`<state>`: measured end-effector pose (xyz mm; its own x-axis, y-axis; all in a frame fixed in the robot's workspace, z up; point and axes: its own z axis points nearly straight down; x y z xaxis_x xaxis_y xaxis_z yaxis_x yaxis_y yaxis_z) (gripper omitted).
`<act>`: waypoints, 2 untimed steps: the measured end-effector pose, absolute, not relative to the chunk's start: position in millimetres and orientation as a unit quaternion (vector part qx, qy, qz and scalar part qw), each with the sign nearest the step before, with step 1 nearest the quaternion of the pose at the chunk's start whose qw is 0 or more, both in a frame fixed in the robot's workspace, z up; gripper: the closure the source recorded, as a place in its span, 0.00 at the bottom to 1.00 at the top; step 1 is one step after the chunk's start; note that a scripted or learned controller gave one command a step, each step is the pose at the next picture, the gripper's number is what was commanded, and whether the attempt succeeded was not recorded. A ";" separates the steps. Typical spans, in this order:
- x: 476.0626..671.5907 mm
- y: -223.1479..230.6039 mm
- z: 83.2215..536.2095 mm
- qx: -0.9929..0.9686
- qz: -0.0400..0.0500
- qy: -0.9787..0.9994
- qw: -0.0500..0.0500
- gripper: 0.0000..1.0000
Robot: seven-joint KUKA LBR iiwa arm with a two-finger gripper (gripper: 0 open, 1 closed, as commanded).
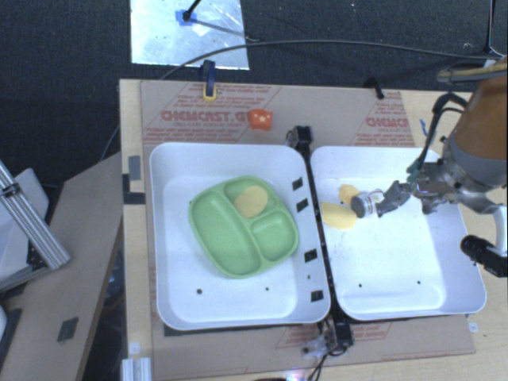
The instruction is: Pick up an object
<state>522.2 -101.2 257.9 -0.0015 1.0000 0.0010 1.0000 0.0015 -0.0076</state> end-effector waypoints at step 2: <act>531.8 -95.6 215.4 -0.706 0.000 -0.708 0.001 0.00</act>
<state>531.8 -95.6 215.4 -0.0021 1.0000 0.0005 1.0000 0.0021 -0.0018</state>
